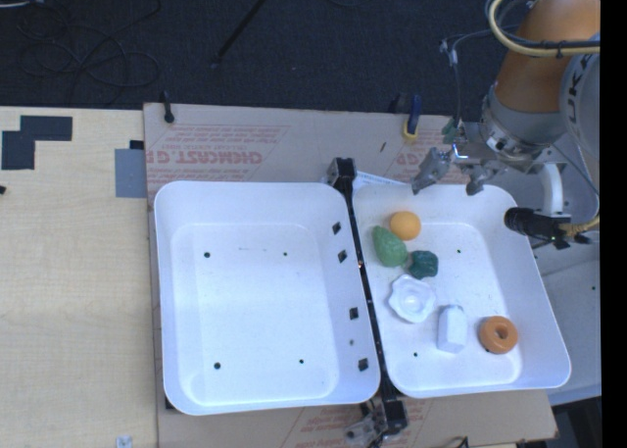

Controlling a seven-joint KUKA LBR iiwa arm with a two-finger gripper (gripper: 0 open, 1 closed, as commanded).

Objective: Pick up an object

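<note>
- The end effector (pixel 455 170) is hanging over the far edge of the right bin (pixel 534 284), near that bin's far-right corner, with the grey arm (pixel 549 54) and its orange band reaching in from the right edge of the surface (pixel 69 270).
- The 2 fingers are standing well apart, in a wide stance, and nothing is sitting between them.
- 6 objects are lying in the right bin, all clear of the end effector:
- An orange ball (pixel 404 225) is sitting near the far edge of the bin, closest to the end effector.
- A light green lump (pixel 389 246) is lying just beside the ball, touching or almost touching it, near the divider between the 2 bins.
- A dark green lump (pixel 423 264) is sitting just beside the light green one, toward the bin's middle.
- A white bowl-like piece (pixel 411 299) is resting in the middle of the bin, just nearer the front than the dark green lump.
- A white block (pixel 451 328) is lying near the front edge, just beside the bowl-like piece.
- An orange ring (pixel 499 335) is lying toward the front-right corner, near the white block but apart from it.
- The left bin (pixel 255 203) is sitting alongside, sharing the black divider (pixel 356 279).
</note>
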